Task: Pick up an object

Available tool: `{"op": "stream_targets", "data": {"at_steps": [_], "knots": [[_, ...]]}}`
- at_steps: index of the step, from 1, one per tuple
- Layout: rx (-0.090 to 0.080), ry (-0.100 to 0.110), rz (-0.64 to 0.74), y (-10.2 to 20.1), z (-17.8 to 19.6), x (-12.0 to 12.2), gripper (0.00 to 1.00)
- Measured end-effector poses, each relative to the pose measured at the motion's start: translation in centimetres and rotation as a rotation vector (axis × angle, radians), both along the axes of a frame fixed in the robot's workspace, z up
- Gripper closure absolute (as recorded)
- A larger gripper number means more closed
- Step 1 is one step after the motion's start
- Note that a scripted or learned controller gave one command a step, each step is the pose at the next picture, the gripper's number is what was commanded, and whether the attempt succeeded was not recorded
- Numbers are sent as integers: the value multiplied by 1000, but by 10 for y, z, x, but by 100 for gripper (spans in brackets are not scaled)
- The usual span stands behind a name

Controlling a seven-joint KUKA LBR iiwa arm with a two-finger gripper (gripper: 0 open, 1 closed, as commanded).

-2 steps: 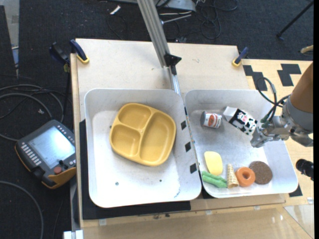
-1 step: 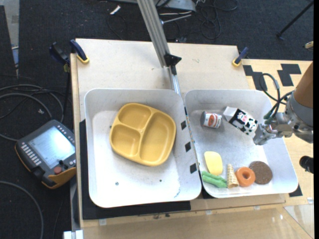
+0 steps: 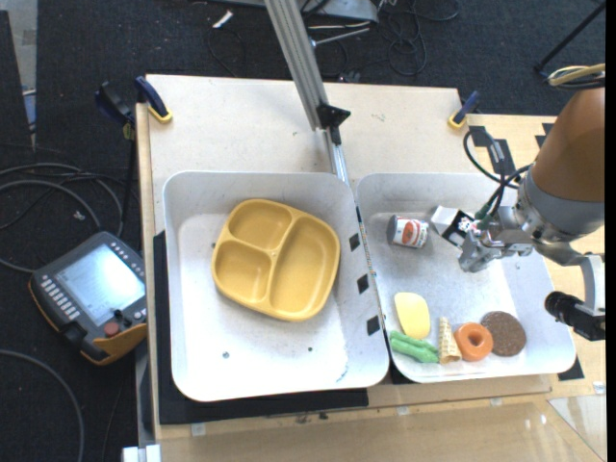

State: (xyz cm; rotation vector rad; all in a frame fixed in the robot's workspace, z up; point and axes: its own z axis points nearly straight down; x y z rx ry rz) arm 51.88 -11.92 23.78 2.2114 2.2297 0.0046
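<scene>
From the camera view, the right bin (image 3: 539, 354) holds the loose pieces: a small silver can (image 3: 409, 232) with a red-and-white label lies on its side near the far wall; along the near wall sit a pale yellow piece (image 3: 412, 314), a green bean pod (image 3: 413, 347), a cone (image 3: 449, 342), an orange ring (image 3: 474, 341) and a brown cookie (image 3: 503, 334). The gripper (image 3: 474, 256) hangs over the bin's middle right, just right of the can, and whether it is open or closed cannot be told. The left bin (image 3: 192, 354) carries a yellow divided plate (image 3: 276, 259). Both bins rest on a pale wooden bench (image 3: 241, 123); a teach pendant (image 3: 91, 296) and cables lie on the dark floor.
</scene>
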Motion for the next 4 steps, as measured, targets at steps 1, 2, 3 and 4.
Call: {"op": "stream_targets", "data": {"at_steps": [1, 2, 3, 4], "knots": [[0, 2, 0, 44, 3, 11, 100], [0, 0, 0, 98, 9, 35, 100], [0, 2, 1, 157, 8, 44, 100], [-1, 2, -1, 204, -10, 63, 100]]}}
